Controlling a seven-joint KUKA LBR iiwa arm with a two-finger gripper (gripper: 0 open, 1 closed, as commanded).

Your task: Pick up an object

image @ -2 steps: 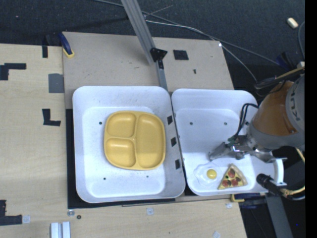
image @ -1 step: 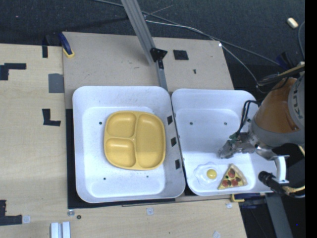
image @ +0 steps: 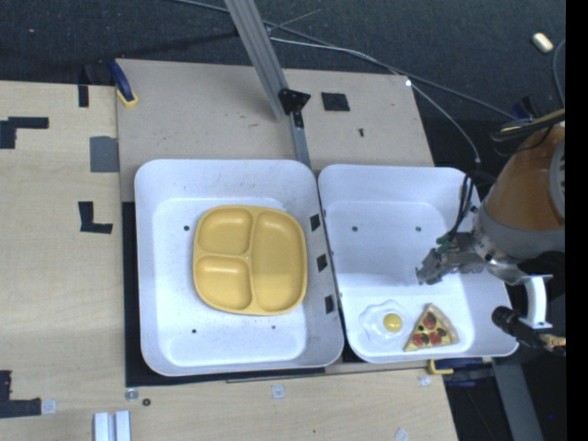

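In the right bin, near its front edge, a toy fried egg lies beside a toy pizza slice. A yellow divided plate rests in the middle of the left bin. My gripper hangs over the right side of the right bin, just above and behind the pizza slice, apart from both toys. Its dark fingers point down and left, and nothing shows between them. How far apart the fingers stand is too small to tell.
A slanted metal pole crosses the bench behind the bins, ending at a black clamp. Cables trail across the dark floor at the back right. The grey arm with its orange band fills the right edge.
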